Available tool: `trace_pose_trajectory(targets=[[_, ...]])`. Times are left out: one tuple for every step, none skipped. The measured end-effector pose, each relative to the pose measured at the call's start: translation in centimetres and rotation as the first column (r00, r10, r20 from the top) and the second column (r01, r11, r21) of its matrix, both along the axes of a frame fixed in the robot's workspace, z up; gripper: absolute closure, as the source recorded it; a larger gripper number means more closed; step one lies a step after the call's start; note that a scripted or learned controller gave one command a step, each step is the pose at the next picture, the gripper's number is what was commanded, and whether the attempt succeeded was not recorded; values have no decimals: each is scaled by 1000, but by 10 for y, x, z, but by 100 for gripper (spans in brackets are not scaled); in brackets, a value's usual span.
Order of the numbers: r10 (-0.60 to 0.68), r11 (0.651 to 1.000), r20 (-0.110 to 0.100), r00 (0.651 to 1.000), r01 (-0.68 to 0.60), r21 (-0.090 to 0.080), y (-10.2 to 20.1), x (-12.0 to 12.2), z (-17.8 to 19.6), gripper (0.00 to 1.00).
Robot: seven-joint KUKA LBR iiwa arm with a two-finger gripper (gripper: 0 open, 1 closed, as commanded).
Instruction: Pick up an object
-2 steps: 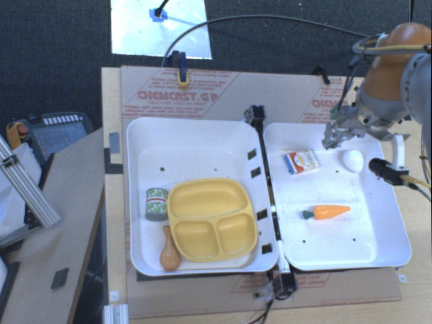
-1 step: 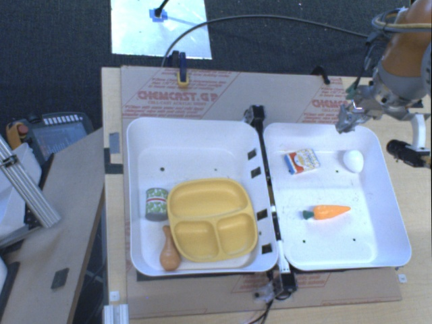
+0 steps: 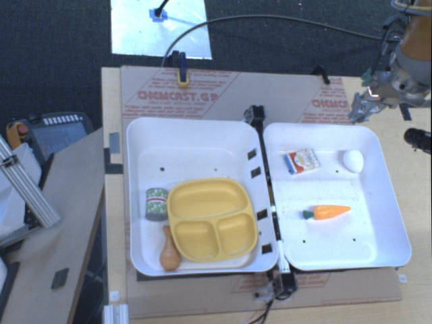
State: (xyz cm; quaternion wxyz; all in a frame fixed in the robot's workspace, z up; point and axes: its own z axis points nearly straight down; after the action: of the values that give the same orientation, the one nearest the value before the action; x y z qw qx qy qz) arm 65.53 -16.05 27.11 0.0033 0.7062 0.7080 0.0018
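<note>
Camera view shows your tool (image 3: 360, 106) parked above the right bin's (image 3: 388, 201) far corner, grasping nothing; its opening you cannot tell. Egg (image 3: 353, 160), carrot (image 3: 329, 212) and carton (image 3: 302, 160) lie spaced apart, easy picks.

the arm (image 3: 413, 42) is a rounded grey body with an orange band wrapped around it above the wrist, and the metal below the band looks paler and duller, with small dark fittings and thin dark cables running along its side. at its lower tip sits the gripper (image 3: 358, 108), a compact silvery-grey piece with pale, blurred edges, too small to make out screws or markings. a separate black rounded part shows just below the arm at the frame's right side.
</note>
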Motion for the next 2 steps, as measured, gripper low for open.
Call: trace_pose_trajectory(targets=[[6,1000,-5,1000,-6,3,44,-17,3,100],[6,1000,-7,1000,-6,3,92,-43,4,100]])
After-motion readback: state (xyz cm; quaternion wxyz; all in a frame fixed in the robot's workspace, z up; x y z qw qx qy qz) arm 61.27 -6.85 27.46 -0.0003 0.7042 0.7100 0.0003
